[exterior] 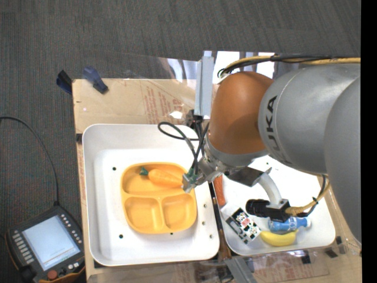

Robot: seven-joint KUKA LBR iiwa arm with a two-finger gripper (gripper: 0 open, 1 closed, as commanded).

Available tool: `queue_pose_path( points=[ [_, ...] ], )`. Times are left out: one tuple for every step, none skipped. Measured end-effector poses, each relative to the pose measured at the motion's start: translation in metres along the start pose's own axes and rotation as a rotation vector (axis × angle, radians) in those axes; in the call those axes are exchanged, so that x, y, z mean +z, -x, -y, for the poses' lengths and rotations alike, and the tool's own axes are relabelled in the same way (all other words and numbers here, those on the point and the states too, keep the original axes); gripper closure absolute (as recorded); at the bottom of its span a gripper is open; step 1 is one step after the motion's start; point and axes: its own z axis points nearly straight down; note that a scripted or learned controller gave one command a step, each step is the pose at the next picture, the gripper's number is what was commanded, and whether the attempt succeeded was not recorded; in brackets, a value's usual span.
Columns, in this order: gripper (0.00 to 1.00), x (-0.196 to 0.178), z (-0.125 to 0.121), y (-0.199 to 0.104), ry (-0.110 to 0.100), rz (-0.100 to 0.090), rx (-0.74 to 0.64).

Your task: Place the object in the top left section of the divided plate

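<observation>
Sitting on bench: 2 white bins (pixel 94 158), 1 divided plate (pixel 141 217), 1 toy carrot (pixel 164 176), 1 banana (pixel 278 238), 1 blue bottle (pixel 288 223), 1 cow-print block (pixel 244 225).

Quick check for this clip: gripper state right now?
Gripper: cannot be told; its tip sits at the carrot lying in the yellow plate.
</observation>
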Motion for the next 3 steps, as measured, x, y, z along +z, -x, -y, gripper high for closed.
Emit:
queue_pose_path(
  points=[
    [1.0, -0.021, 0.006, -0.041, 0.005, 0.003, -0.015],
    [1.0, 0.025, 0.002, -0.048, 0.003, 0.002, -0.067],
    [1.0, -0.016, 0.0, -0.096, 0.005, 0.004, -0.175]
  ],
)
